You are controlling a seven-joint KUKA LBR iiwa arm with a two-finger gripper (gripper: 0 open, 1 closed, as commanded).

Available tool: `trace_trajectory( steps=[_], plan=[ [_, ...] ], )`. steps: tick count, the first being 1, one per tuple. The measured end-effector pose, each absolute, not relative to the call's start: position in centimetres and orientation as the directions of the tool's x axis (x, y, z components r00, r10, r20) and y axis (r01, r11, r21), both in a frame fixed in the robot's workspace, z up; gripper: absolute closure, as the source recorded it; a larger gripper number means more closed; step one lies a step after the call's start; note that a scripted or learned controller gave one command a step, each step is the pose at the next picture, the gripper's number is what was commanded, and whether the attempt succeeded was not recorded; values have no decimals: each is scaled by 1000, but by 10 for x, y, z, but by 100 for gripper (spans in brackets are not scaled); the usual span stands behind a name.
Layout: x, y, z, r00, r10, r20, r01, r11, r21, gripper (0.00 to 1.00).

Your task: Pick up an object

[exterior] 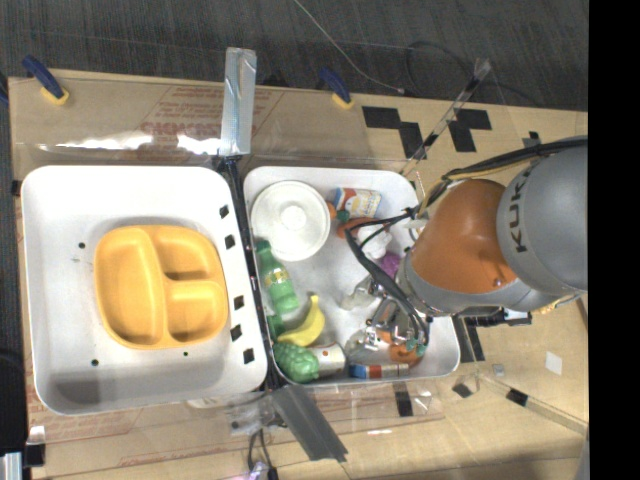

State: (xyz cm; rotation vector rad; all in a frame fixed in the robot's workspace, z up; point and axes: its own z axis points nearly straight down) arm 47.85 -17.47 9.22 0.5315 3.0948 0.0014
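Note:
My gripper (pixel 385 330) reaches down into the front right part of the right bin (pixel 262 190), under the grey and orange wrist. It sits among small items: an orange and silver piece (pixel 400 346) and a clear wrapped thing (pixel 360 294). Along the bin's left side lie a green bottle (pixel 277 280), a yellow banana (pixel 306 322) and a green round toy (pixel 298 362). A white round lid (pixel 291 218) rests at the back, with a small labelled bottle (pixel 357 204) beside it.
The left bin (pixel 60 198) holds a yellow divided tray (pixel 160 285). The bins' black clipped rims meet between them. Cables run across the right bin's back right corner. Cardboard with black tape marks surrounds the bins.

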Motion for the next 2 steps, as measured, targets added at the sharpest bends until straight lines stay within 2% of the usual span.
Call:
trace_trajectory(
  steps=[1, 2],
  plan=[
    [524, -210, 94, -994, 110, -5, 110, 994, -1, 0],
    [480, -208, 94, -994, 107, -8, 107, 994, 0, 0]
  ],
)
